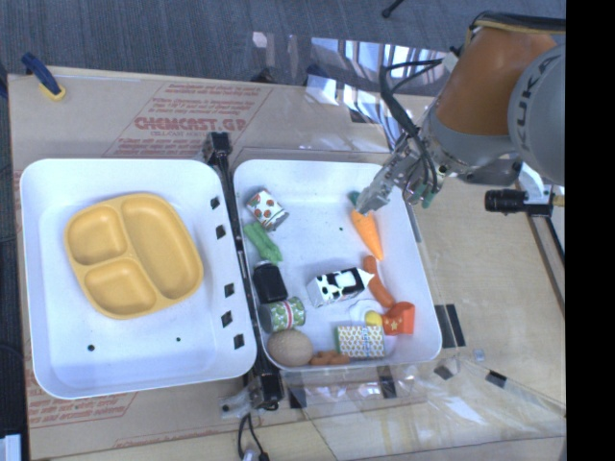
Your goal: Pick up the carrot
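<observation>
The carrot (368, 234) is orange with a small green top. It lies in the right bin (317, 176), close to the bin's right wall, with its tip pointing toward the front. My gripper (378, 196) hangs over the carrot's green end, at or just above it, reaching in from the upper right. The grey wrist and orange band sit behind it, and I cannot make out whether it touches the carrot.
Several toys crowd the right bin's front: a spotted can (266, 209), a green piece (262, 243), a black block (269, 282), a cow-patterned toy (338, 286), an orange sausage (378, 282), a red box (399, 319) and a tan ball (288, 347). A yellow divided plate (135, 253) lies in the left bin (43, 353).
</observation>
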Available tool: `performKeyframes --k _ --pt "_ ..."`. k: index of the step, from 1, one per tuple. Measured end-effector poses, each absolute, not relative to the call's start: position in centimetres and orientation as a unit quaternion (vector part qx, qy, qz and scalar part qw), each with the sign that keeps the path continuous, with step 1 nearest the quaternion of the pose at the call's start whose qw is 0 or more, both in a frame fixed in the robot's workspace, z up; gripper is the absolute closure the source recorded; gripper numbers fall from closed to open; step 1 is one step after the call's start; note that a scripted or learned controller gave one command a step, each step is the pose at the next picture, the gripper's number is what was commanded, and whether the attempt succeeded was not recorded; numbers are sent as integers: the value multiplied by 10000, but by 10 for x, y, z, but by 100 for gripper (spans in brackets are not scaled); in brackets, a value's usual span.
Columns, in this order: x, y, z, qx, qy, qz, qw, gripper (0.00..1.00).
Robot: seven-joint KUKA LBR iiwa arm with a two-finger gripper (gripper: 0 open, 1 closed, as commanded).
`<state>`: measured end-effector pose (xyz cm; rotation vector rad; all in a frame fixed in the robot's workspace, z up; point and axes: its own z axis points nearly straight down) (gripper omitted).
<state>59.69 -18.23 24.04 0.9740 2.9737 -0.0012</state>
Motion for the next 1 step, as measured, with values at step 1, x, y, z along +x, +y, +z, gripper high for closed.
performKeyframes --k 1 --pt "542 -202 129 3066 9518 2 35 100"
